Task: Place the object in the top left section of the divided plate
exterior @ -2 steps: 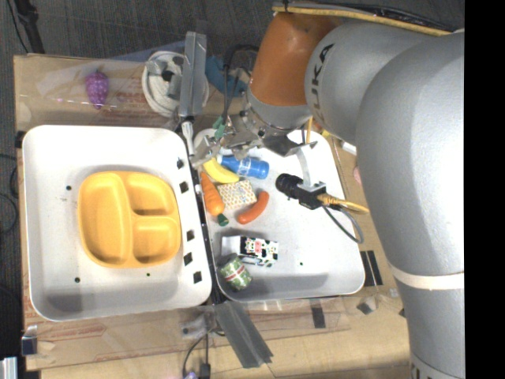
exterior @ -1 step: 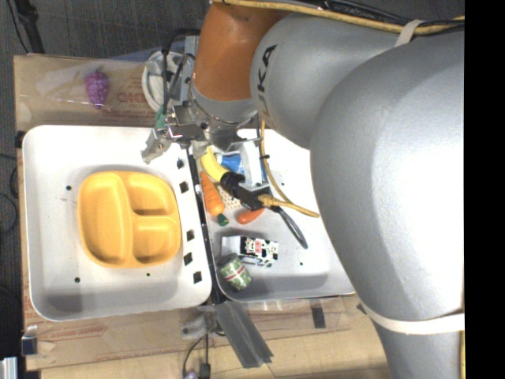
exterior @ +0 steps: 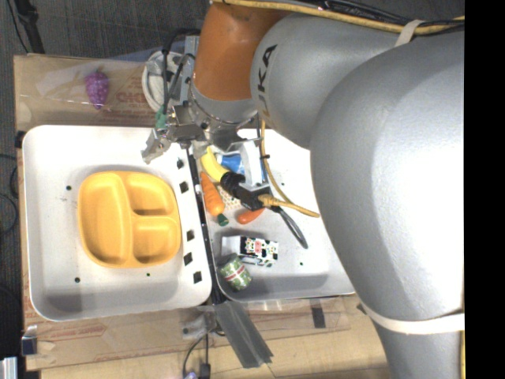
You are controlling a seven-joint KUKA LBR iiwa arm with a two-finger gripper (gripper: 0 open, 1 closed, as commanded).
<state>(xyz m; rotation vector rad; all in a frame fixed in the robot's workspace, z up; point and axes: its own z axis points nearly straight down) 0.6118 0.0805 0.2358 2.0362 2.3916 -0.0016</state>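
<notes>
Yellow three-section divided plate [exterior: 129, 217] in left white bin [exterior: 47, 290], sections bare. Gripper [exterior: 162, 139] above bin divider near top; whether open or closed, cannot tell. Right bin [exterior: 304, 279] under grey arm: orange carrot [exterior: 213, 198], yellow banana [exterior: 211, 164], small white toy car [exterior: 258, 249], green patterned roll [exterior: 234, 273].

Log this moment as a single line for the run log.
gripper: over left bin's top edge | fingers: unclear | divided plate: left bin | carrot: right bin

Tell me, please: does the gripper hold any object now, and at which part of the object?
It cannot be told. The gripper hangs above the top edge of the left bin, apart from the yellow divided plate, and no object is visible in it.
</notes>
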